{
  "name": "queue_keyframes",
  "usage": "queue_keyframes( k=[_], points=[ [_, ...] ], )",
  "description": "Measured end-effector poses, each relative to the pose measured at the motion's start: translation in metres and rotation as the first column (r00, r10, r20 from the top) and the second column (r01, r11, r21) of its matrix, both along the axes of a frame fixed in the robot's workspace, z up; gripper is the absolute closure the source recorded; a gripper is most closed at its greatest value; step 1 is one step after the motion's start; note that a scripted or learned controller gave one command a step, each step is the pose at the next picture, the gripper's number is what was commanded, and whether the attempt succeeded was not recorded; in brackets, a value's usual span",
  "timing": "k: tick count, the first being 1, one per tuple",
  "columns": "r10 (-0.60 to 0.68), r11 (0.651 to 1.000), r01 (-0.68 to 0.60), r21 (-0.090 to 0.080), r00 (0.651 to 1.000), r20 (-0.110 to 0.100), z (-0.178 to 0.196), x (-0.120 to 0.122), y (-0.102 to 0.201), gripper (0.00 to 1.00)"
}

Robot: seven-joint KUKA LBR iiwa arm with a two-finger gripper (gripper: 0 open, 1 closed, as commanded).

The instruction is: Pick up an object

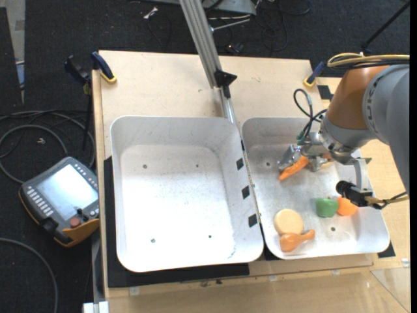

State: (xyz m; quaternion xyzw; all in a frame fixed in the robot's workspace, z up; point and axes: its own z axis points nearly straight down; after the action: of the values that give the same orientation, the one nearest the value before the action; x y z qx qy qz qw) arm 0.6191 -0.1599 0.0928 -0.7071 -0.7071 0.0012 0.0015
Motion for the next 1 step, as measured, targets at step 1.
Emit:
queue_keyframes(
  k=[1],
  points=[
    [0.000, 1.000, 0.000, -0.001, 1.000, 0.005, 0.0130, 0.0015, -0.0004, 1.00]
  ],
)
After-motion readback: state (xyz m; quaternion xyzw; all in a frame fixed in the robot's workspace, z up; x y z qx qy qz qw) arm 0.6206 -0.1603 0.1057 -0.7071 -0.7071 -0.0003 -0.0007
